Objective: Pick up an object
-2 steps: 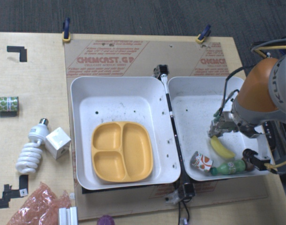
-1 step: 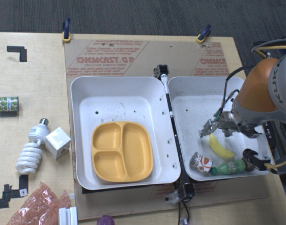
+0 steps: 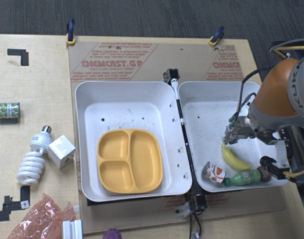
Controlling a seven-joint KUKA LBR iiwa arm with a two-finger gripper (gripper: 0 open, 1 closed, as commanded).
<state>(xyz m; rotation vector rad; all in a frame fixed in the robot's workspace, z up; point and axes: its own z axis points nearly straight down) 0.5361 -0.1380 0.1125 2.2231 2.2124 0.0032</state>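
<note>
Camera view: the two-finger metal gripper (image 3: pixel 233 135) hangs low in the right shallow white bin (image 3: pixel 206 103), seemingly just above the curved yellow banana (image 3: pixel 235 158) at its six o'clock; how far it is open I cannot tell.

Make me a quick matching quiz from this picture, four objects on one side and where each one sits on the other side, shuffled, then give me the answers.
Objects:
1. yellow divided plastic plate
2. yellow banana
3. white spiral light bulb
4. small green can

Places:
A. right white bin, below the gripper
B. bench, far left, by the edge
C. left white bin
D. bench, beside a white cube

Pairs: 1-C, 2-A, 3-D, 4-B
</note>
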